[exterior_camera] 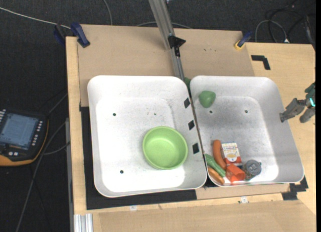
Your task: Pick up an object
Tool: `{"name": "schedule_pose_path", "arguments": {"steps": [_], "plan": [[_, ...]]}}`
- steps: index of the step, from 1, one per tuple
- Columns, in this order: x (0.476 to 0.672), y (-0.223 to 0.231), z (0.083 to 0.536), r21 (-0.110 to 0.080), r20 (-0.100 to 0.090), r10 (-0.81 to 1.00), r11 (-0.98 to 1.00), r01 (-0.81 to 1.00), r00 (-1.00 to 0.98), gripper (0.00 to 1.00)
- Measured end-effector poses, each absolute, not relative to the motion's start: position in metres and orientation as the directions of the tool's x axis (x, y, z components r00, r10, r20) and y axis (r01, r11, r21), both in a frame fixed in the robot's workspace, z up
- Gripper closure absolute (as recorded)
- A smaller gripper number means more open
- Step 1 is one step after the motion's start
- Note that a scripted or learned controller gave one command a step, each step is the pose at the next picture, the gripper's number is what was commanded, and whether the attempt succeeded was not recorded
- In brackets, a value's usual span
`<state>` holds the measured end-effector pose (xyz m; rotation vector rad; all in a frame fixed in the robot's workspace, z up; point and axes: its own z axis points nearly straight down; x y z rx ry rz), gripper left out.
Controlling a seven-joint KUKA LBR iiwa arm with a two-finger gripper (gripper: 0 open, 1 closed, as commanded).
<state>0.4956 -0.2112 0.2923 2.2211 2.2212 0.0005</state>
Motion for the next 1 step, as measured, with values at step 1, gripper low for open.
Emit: {"name": "schedule_pose_path", "arguments": {"steps": [1], "plan": [[0.4956,-0.2113,0.2922,0.0,0.0,1.0,0.0,1.0,0.0,0.0]]}}
